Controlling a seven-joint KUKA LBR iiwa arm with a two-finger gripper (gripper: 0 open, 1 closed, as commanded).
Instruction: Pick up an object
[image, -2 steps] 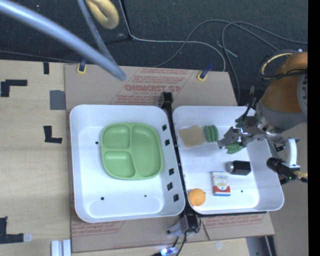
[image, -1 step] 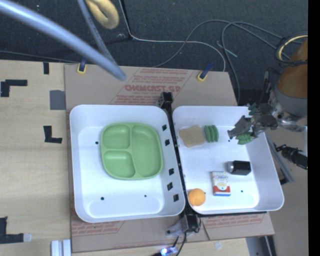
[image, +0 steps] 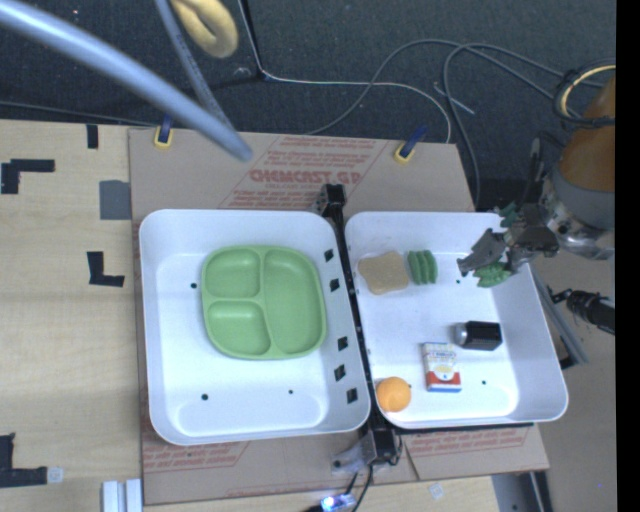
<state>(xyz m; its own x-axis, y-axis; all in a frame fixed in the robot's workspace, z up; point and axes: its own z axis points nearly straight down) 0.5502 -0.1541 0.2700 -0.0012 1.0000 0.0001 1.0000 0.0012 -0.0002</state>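
Gripper (image: 488, 262), upper right rim of right bin (image: 520, 400): fingers dark and blurred, closed around a small green object (image: 492, 274), partly hidden. Below in the bin: black block (image: 478, 335), red-white carton (image: 440, 366), orange (image: 394, 394). Left bin (image: 165, 300): green divided plate (image: 264, 302).

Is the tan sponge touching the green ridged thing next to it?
Touching: the camera view shows the tan sponge and green ridged piece side by side with no white gap.

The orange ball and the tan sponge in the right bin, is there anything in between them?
No. In the camera view, only bare white bin floor runs from the orange ball up to the tan sponge.
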